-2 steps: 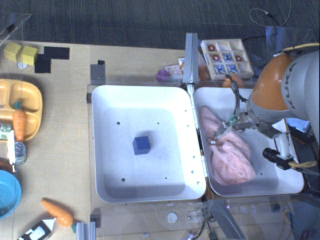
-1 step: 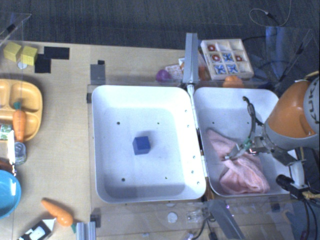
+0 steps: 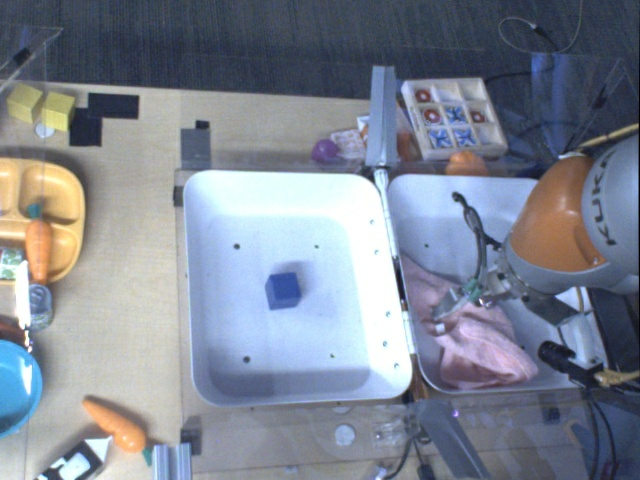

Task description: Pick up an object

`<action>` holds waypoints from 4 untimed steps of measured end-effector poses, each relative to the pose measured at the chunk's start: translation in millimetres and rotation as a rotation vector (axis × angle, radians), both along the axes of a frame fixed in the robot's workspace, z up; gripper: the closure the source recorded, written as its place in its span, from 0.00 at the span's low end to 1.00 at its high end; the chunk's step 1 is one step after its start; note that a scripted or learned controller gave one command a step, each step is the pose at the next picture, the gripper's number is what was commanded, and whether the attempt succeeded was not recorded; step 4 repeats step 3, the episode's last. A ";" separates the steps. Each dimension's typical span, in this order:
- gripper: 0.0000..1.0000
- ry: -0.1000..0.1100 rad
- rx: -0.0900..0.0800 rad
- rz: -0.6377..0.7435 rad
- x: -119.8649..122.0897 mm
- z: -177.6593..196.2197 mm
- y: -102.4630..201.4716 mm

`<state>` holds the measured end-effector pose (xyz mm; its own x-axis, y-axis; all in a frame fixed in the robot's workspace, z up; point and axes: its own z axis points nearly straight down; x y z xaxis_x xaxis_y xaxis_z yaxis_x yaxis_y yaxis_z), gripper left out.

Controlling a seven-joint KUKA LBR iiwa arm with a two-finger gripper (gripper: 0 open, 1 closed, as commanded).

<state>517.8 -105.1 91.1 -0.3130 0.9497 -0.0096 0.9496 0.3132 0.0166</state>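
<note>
The arm [image 3: 570, 230] reaches over the right bin [image 3: 430, 203], its hand [image 3: 462, 301] low on the pink cloth [image 3: 475, 343] heaped toward that bin's front edge; the cloth looks to be the target. Whether the hand is clenched or released cannot be told. A blue cube [image 3: 283, 289] sits alone near the left bin's [image 3: 210, 268] middle, well apart from the hand.
</note>
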 end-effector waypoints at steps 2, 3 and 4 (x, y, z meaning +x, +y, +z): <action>0.00 0.006 0.004 -0.152 134.9 -2.2 -6.5; 0.00 0.006 0.004 -0.119 76.6 -1.2 -12.6; 0.00 0.006 0.004 -0.119 76.6 -1.2 -12.6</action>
